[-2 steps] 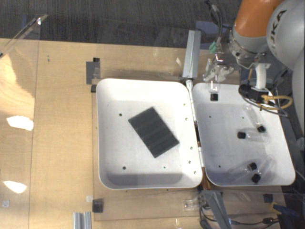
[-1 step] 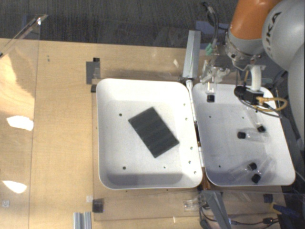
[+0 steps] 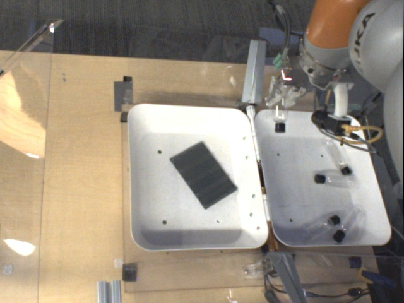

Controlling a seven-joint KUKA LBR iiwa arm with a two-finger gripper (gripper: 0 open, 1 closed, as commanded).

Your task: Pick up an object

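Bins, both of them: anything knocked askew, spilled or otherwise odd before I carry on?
Nothing looks spilled or damaged. The dark flat pad lies at a slant in the left bin, well inside its walls. A few small clear pieces with black caps lie scattered in the right bin. The hand is over that bin's far edge.

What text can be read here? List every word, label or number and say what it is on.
"KA": dark letters, cut off by the frame's top edge, on the grey arm housing at upper right.
No readable text on the dark ridged pad in the left bin.
The small clear, dark-capped items in the right bin are too small to read.
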